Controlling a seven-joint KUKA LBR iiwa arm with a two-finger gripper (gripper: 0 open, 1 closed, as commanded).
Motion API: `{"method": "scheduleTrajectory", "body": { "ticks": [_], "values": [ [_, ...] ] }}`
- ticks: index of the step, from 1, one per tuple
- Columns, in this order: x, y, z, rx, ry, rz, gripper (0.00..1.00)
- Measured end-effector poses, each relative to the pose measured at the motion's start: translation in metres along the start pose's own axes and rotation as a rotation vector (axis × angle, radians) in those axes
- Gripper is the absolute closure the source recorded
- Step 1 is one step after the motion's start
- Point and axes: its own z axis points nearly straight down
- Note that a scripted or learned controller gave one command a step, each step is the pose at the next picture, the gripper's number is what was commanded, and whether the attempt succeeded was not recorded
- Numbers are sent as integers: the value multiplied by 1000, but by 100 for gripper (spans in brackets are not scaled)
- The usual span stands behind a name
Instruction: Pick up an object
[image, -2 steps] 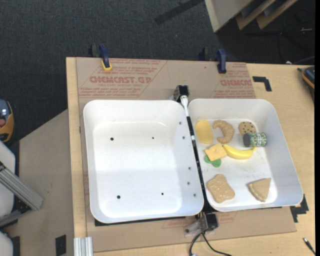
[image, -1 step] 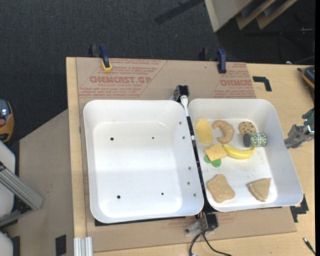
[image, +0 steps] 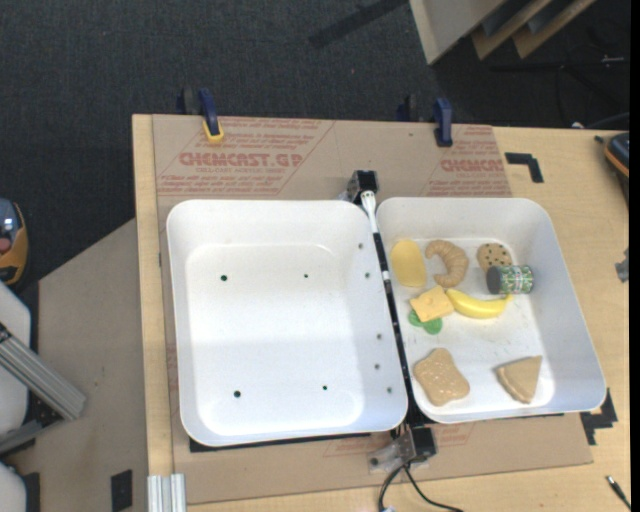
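The toast (image: 441, 377) lies alone by the right bin's (image: 570, 300) front edge (nothing touching it) — an easy pick, straight down. Gripper state — I cannot tell.

From my station I cannot tell the arm's pose or how its wrist is turned, and I have nothing to report on how the pincer stands at this moment.

The banana (image: 477, 303) is hiding part of the small can (image: 510, 279), and the cheese wedge (image: 432, 302) is covering most of a green bit (image: 431, 324) that's too small to identify. Table (image: 600, 200) is getting cut off on the right.
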Motion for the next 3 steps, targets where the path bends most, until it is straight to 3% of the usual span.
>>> {"method": "scheduleTrajectory", "body": {
  "ticks": [1,2,3],
  "values": [
    [30,-2,33,8,6,-3,100],
    [0,12,-33,-5,-2,-1,100],
    [141,16,17,10,9,-15,100]
  ]
}}
